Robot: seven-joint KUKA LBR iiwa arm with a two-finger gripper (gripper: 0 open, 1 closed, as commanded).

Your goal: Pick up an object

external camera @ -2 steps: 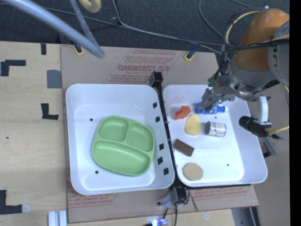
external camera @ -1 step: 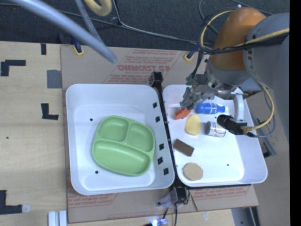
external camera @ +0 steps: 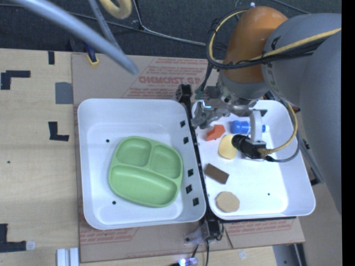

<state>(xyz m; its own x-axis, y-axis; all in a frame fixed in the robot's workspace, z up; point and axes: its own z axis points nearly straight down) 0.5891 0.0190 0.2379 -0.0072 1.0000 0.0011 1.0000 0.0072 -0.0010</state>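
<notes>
The right bin [external camera: 288, 198] holds several small objects: an orange block [external camera: 216, 132], a blue piece [external camera: 240, 127], a pale yellow rounded piece [external camera: 227, 147], a brown block [external camera: 216, 174] and a tan round piece [external camera: 227, 202]. My gripper [external camera: 208, 113] hangs over the bin's far left corner, just above and left of the orange block. Its metal parts are crowded together and I see nothing clearly held. A green divided plate [external camera: 146, 170] lies in the left bin [external camera: 91, 148].
The arm's grey body and orange band [external camera: 252, 35] cover the right bin's far side. Black cabling [external camera: 249, 147] loops down beside the yellow piece. A divider with black clips [external camera: 191, 159] separates the bins. Cardboard lies under both bins.
</notes>
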